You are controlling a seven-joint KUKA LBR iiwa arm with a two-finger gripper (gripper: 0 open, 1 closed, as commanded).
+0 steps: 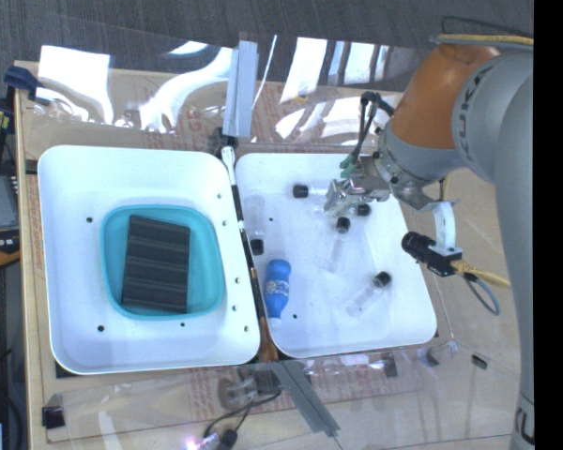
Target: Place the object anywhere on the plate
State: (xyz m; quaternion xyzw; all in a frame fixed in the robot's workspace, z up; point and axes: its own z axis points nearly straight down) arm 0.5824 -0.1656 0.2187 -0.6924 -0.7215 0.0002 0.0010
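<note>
No legible writing on the blue bottle [277,288] (right bin [408,322]).

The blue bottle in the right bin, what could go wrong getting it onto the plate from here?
1. The blue bottle lies close to the right bin's left wall, so the end effector may have little room beside it.
2. A dark ridged block already covers much of the teal plate, so the bottle might land on it and roll.
</note>
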